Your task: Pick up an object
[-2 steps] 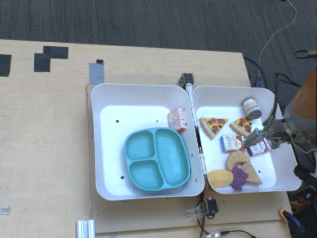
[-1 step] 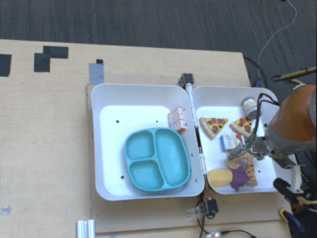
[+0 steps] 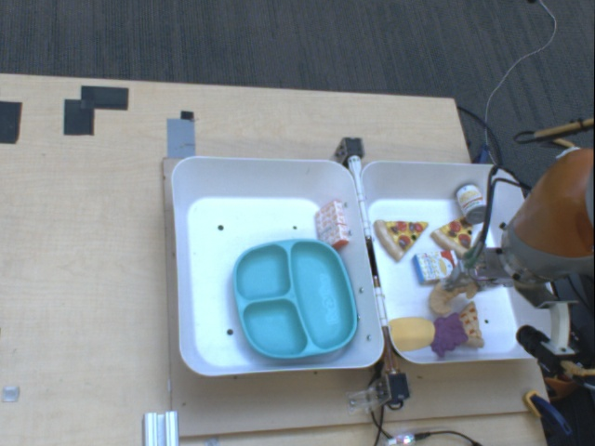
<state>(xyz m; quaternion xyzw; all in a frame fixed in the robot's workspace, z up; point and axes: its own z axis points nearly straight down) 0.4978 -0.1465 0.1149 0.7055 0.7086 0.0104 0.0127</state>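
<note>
1. My tool (image 3: 462, 282) sits low in the right white bin (image 3: 409, 182), over a round tan toy piece (image 3: 446, 299); I cannot tell its state.
2. Just left of that piece lies a small blue-and-white carton (image 3: 430, 267).
3. Below it lie a yellow toy lemon (image 3: 411, 332) and a purple toy (image 3: 449, 334).

Bright, even overhead light fills the scene. The two shallow white plastic bins (image 3: 191, 249) glare almost to washout on their floors, and the teal three-compartment plastic tray (image 3: 296, 297) casts only a soft, faint shadow. Detail is mildly soft and grainy, and the small toy items look slightly blurred.
</note>
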